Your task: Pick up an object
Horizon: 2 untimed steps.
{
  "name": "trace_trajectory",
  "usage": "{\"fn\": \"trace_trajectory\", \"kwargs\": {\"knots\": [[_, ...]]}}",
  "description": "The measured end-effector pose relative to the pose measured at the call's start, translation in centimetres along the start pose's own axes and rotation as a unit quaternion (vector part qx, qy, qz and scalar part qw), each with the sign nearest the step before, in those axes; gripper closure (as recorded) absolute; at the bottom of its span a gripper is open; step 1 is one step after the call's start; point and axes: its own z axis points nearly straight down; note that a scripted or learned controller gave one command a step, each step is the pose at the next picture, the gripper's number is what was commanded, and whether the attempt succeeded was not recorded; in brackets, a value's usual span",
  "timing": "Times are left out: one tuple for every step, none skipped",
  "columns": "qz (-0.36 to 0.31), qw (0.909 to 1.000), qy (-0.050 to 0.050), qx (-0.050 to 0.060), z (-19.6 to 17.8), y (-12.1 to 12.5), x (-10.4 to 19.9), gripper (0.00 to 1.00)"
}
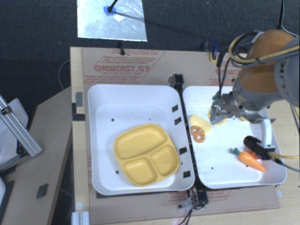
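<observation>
camera view: tool point(218, 117) low in right bin point(220, 170) beside yellow piece point(201, 122).

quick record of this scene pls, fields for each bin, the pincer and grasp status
left bin: one yellow three-compartment tray, lying flat
right bin: pale yellow piece, orange pretzel right by it, toy carrot near the lower right corner
pincer: low in the right bin, just right of the pale yellow piece
arm: reaches in from the right
grasp status: cannot tell
</observation>
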Motion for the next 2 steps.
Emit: {"fn": "trace_trajectory", "kwargs": {"knots": [[0.0, 1.0, 0.0, 0.001, 0.8, 2.0, 5.8, 1.0], [0.0, 1.0, 0.0, 0.001, 1.2, 2.9, 10.2, 1.0]]}}
